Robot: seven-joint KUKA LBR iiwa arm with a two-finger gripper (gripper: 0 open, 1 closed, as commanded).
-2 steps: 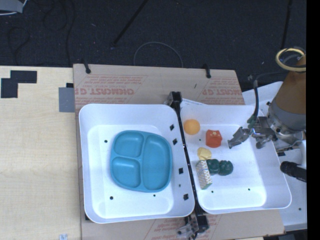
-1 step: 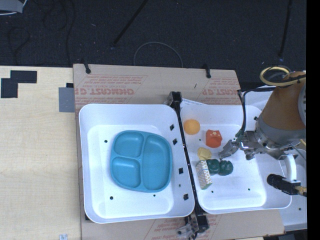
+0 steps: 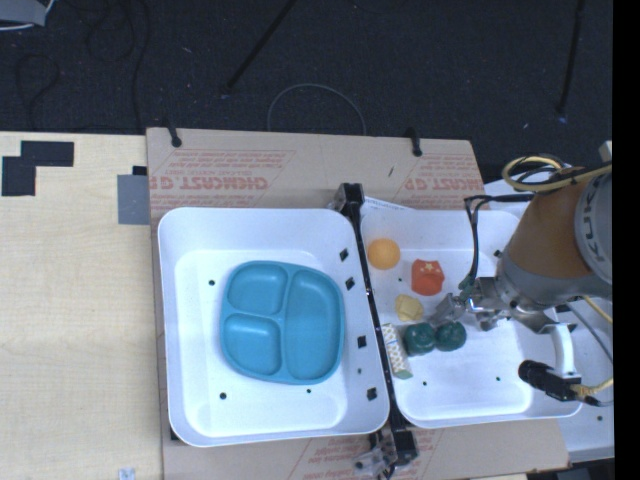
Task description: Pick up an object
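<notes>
Camera view looks down at a slant on the worktop [image 3: 70, 298], light wood, with a sheet of cardboard [image 3: 300, 168] under two white bins sitting side by side. The left bin [image 3: 190, 238] has a blue divided plate [image 3: 282, 320] lying flat in the middle of it, three compartments, nothing in them as far as I can see.

The right bin [image 3: 470, 398] is where the small stuff is. Toward the far end there's an orange ball [image 3: 383, 253], and just beside it a red block-ish thing [image 3: 427, 276]. A bit nearer the camera is a small yellow piece [image 3: 408, 308], and right next to that a dark green lumpy object [image 3: 434, 337], looks like two rounded blobs joined together. A pale speckled stick-shaped item [image 3: 396, 352] lies along the bin's left wall, just left of the green one.

The arm [image 3: 560, 243] comes in from the right, orange band showing, and the tool [image 3: 462, 310] is down low inside the right bin, right above or touching the green object's upper right side. It's all dark metal and blur there, so whether it's gripping anything I honestly can't tell.
</notes>
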